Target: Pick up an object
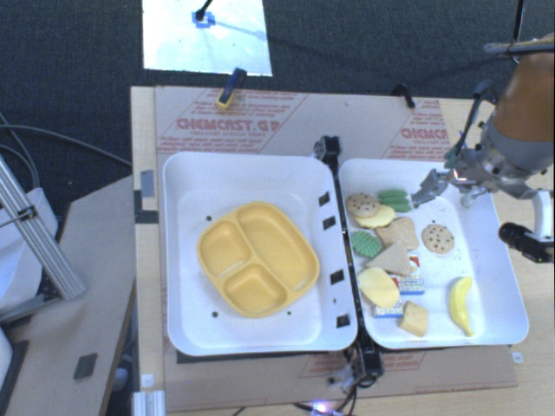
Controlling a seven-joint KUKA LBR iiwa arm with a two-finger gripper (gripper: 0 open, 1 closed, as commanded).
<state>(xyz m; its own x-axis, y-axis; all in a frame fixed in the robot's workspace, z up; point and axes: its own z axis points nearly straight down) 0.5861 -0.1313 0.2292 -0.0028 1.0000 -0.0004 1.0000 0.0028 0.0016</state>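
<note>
A yellow divided tray (257, 269) is lying in the left bin (186, 180), tilted a little, its three compartments facing up, and it is sitting roughly in the middle of that bin. To its right, black clips (329, 224) are running along the seam where the two bins are meeting. The right bin (499, 276) is holding a scatter of toy food: a chocolate-chip cookie (362, 204) at the far left corner of the pile, a green pea pod (395, 199) lying just beside it on the right, and a yellow round piece (377, 218) touching the cookie's near edge. Nearer still, a tan cracker (401, 231) is overlapping a green waffle-textured piece (366, 244) and a beige wedge (393, 259), and a pale yellow lump (379, 286) is resting against a small red, white and blue packet (410, 285). A tan cube (414, 319) is sitting at the near end of the pile. Apart from the cluster, a second cookie (438, 238) is lying alone toward the middle of the bin, and a banana (461, 304) is lying near the right near corner. The gripper (451, 183) is hanging over the far part of the right bin, right of the pea pod and farther back than the lone cookie, with nothing visible between its fingers; one grey finger (427, 189) is pointing down-left toward the pod, but how wide the jaws are standing is something I cannot tell from this angle.
</note>
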